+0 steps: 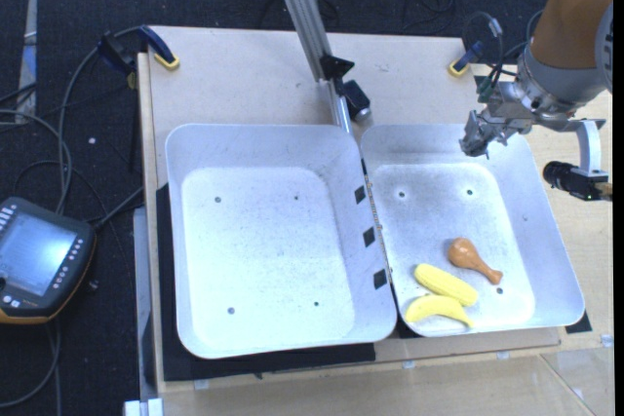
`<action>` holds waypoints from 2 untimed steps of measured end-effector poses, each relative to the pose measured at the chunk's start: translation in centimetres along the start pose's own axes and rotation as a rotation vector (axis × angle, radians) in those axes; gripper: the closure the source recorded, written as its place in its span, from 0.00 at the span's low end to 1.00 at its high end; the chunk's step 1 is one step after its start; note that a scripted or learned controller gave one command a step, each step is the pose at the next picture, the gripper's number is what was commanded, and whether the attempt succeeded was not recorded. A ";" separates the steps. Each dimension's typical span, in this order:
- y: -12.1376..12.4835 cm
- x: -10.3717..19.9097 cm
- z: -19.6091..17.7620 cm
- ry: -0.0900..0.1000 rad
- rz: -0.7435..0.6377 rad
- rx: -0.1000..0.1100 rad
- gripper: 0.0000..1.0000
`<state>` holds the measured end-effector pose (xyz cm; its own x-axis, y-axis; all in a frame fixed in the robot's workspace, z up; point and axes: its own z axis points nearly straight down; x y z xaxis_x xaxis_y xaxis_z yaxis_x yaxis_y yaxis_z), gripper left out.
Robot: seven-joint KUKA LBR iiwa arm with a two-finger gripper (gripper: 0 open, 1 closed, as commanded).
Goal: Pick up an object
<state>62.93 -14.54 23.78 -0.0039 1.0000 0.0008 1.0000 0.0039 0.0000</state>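
Three small objects lie near the front of the right bin [517,180]. An orange drumstick-shaped toy [472,259] lies farthest back. In front of it sit two yellow banana-shaped pieces, one [446,282] above the other [437,309]. My gripper [475,143] hangs over the bin's far rim, well behind the objects, with nothing seen between its fingers. Its dark fingers point down and are too small to read.
The left bin [195,151] sits beside the right one on the wooden bench. A slanted metal pole [307,15] comes down to the seam between the bins. Yellow clamps [166,61] mark the bench's far corners. A teach pendant [39,253] lies off the bench at left.
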 end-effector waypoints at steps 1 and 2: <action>-0.3 5.0 0.8 0.000 0.000 0.001 1.00; -1.6 9.9 1.7 0.000 0.000 0.001 1.00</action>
<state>61.26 -4.68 22.08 -0.0041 1.0000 0.0011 1.0000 0.0041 -0.0014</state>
